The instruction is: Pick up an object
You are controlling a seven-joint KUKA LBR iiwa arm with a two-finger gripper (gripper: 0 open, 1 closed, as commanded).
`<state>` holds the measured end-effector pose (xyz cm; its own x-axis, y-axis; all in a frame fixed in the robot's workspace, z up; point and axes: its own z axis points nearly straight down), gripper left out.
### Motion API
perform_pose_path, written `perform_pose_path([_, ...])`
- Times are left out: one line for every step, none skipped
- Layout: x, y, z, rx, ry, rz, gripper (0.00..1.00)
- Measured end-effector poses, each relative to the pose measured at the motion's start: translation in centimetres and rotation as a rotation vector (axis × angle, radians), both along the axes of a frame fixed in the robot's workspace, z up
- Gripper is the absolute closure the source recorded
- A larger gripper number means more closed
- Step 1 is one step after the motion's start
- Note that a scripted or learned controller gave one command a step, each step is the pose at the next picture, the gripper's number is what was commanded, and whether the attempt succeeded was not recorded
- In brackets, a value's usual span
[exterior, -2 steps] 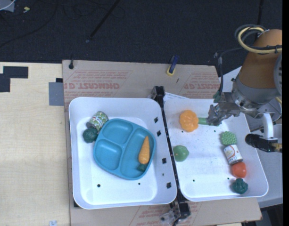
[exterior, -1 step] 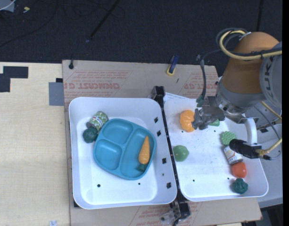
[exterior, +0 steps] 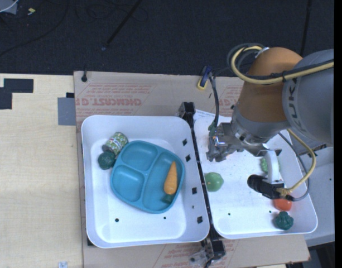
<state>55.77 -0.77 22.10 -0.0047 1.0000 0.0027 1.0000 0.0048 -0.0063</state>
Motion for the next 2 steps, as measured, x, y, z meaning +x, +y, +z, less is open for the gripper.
perform_pose_path([-0.40, 4.88, 1.68, -0.001, -0.004, 0.000, 1.00])
perform_pose_path([-0.65, 4.59, 1.56, -0.002, -0.002, -0.005, 1.00])
